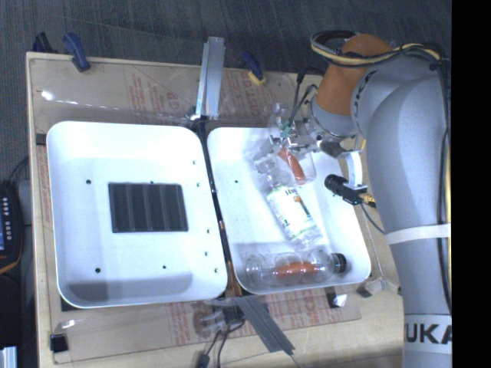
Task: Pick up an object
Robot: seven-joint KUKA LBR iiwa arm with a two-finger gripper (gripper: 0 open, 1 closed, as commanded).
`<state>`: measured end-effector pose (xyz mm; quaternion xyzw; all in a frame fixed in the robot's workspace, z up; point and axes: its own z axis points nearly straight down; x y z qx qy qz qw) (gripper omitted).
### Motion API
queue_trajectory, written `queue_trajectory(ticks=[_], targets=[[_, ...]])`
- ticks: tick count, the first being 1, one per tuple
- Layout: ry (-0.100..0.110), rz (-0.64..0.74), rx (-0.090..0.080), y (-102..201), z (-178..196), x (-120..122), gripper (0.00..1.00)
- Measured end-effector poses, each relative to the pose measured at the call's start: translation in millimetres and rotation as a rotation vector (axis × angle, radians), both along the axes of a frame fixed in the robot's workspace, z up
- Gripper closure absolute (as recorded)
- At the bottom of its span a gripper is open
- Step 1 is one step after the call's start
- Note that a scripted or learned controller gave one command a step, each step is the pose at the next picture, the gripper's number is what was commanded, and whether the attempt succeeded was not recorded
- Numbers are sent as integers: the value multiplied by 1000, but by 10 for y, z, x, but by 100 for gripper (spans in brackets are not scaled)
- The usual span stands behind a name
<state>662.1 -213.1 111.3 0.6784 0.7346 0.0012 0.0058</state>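
Observation:
The right bin (349, 228) holds several clear plastic bottles. One with a white and green label (291, 213) lies slanted in the middle. Another with an orange label (293, 267) lies along the near wall, its dark cap to the right. A third clear bottle with an orange part (292, 165) lies at the far end. My gripper (294, 138) is low over that far end, right above the orange part and seemingly touching it. The wrist and cables hide how the gripper stands.
The left bin (77, 159) carries a dark ribbed rectangle (148, 207) on its floor. A black divider (215, 213) runs between the bins. Blue clamps (75, 50) sit on the bench's far edge. The grey arm (406, 175) covers the right side.

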Motion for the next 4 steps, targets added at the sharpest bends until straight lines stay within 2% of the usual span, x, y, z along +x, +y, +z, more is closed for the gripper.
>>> queue_trajectory(ticks=[3, 4], targets=[[-6, 89, -9, -57, 3, 0, 0], [-5, 94, -9, -45, 113, 8, 100]])
